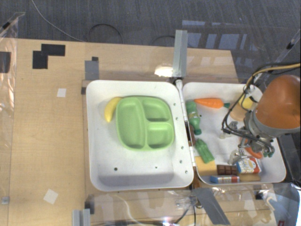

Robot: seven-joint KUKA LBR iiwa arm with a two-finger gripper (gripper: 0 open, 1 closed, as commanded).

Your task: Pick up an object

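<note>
The right bin (211, 131) holds an orange carrot (209, 103), a green bottle (192, 116), a green pickle-like piece (204, 150), a tan block (205, 165), a brown chocolate bar (228, 170), a small blue piece (214, 179) and a red, white and blue carton (249, 165). My gripper (244, 153) hangs low over this bin's near right corner, just above the carton. The orange-banded wrist (280, 105) covers the right part of the bin. A tan and yellow object (238, 111) lies partly hidden beside the wrist.
In the left bin (99, 168) a green divided plate (143, 123) lies next to a yellow banana (110, 108). A metal divider rail (186, 126) separates the bins. Cables (230, 126) loop off the wrist over the right bin. Wooden bench surrounds both bins.
</note>
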